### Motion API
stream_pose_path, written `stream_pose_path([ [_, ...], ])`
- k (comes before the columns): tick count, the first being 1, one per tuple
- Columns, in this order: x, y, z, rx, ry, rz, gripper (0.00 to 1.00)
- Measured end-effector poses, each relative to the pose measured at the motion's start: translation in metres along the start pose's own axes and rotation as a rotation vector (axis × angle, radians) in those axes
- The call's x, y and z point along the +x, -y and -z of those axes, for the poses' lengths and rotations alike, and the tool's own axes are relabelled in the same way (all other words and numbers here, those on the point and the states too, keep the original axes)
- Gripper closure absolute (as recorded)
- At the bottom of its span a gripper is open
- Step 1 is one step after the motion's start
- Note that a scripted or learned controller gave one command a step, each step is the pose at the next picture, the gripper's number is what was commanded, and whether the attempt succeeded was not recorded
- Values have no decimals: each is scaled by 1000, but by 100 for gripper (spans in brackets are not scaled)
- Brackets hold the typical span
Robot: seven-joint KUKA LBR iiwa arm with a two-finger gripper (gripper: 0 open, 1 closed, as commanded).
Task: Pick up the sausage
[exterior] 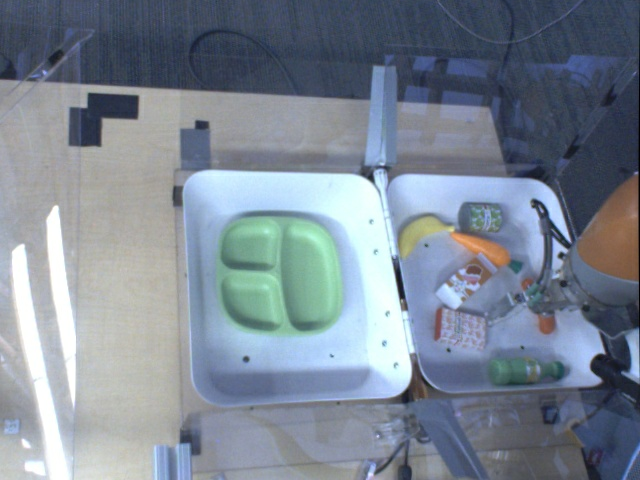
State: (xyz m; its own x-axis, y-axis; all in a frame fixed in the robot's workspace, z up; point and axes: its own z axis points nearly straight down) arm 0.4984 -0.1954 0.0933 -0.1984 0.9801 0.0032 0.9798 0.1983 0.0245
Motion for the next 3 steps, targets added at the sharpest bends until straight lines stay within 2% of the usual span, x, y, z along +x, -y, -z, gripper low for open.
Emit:
stream_pose_path([
  [1,-2,4,-1,8,0,148,0],
  [2,-10,-34,-3,8,1,201,0],
  [3,-12,-33,-3,13,2,311,0],
])
